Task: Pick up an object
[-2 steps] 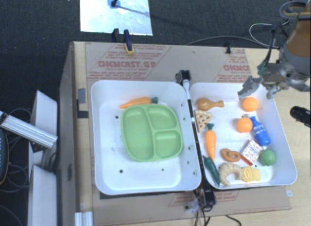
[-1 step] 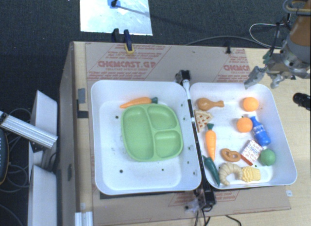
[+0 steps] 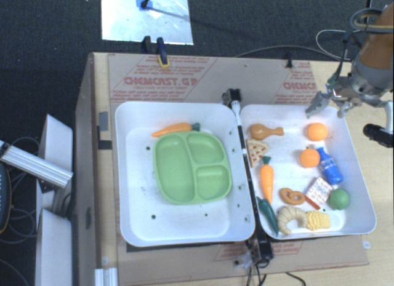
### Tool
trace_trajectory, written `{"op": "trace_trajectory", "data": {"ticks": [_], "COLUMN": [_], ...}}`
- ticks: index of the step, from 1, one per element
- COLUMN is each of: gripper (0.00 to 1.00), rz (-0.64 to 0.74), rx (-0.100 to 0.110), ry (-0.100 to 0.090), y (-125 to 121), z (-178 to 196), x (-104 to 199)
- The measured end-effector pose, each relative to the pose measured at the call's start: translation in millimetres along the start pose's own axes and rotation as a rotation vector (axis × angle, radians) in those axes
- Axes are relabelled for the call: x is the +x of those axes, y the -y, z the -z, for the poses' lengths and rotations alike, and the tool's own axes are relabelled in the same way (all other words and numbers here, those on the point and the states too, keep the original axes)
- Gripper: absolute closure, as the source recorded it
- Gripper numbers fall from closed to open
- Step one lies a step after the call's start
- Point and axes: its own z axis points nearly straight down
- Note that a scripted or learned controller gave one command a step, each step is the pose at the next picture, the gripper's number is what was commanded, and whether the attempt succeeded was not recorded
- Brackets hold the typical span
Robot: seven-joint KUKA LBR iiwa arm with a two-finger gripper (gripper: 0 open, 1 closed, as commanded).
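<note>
- The pincer (image 3: 328, 104) hangs over the far right corner of the right bin (image 3: 359, 174), its two fingers spread wide with nothing between them.
- Nearest to it lies an orange ball (image 3: 317, 131), just below and a little left of the fingertips, apart from them.
- A second orange ball (image 3: 309, 157) sits further down the bin, touching a blue bottle (image 3: 330, 168).
- The same bin also holds a drumstick (image 3: 265, 132), a carrot (image 3: 266, 181), a pretzel (image 3: 291, 196), a green ball (image 3: 338, 198) and a corn cob (image 3: 317, 220).
- The left bin (image 3: 138, 211) carries a green divided plate (image 3: 191, 166) with another carrot (image 3: 175, 129) beside its far edge.
- Judging by looks, these are light, stiff plastic toys, unlikely to break.
- The near orange ball is smooth and round, so it may roll or slip out; closing across its widest middle seems safest.
- It stands free of its neighbours, which leaves room for both fingers.
</note>
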Motion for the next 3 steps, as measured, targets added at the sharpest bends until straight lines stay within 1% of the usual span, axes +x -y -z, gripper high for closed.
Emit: {"op": "trace_trajectory", "data": {"ticks": [1, 2, 3], "gripper": [0.00, 0.00, 1.00], "rz": [0.002, 0.003, 0.006], "rx": [-0.001, -0.001, -0.006], "ry": [0.000, 0.000, 0.002], "y": [0, 0, -2], "z": [-44, -81, -69], "x": [1, 1, 1]}}
